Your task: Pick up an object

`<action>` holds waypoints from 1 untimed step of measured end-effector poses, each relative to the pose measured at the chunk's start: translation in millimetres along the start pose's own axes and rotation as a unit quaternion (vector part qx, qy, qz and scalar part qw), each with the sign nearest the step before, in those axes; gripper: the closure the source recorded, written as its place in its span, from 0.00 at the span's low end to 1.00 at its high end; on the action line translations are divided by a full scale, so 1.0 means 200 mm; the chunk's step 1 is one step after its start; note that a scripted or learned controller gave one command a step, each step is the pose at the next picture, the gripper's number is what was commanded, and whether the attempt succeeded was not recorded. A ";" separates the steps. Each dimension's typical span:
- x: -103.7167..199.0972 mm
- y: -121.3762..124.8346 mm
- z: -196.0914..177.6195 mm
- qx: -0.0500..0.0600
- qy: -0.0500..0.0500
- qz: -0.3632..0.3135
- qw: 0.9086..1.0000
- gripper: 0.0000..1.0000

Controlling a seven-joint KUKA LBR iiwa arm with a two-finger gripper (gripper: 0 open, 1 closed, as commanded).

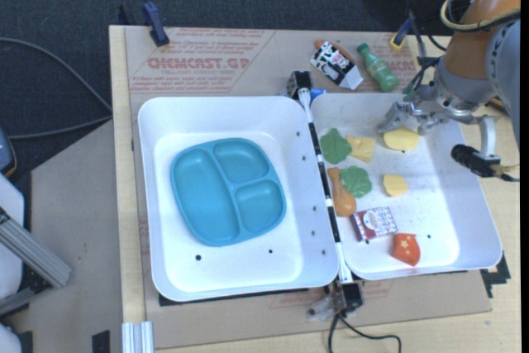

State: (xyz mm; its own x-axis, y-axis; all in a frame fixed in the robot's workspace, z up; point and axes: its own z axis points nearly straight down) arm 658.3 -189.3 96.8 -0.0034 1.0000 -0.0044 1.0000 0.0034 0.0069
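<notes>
My gripper (404, 121) hangs low over the far part of the right bin (463, 252), directly above a pale yellow lump (402, 141) and very close to it. Nothing shows clearly as held. Other pieces lie in the same bin: a yellow chunk (361, 148), a small yellow piece (395, 185), two green leafy pieces (335, 145) (356, 179), an orange carrot (340, 194), a red and white packet (375, 222) and a red strawberry-like piece (406, 248).
The left bin (165, 260) holds a blue divided plate (229, 190). Behind the bins on the board lie a black and white cow-patterned toy (335, 64) and a green bottle (378, 68). A blue clamp (154, 23) sits at the far left corner.
</notes>
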 end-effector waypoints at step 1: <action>0.33 -0.07 -0.40 0.002 0.002 0.001 1.000 1.00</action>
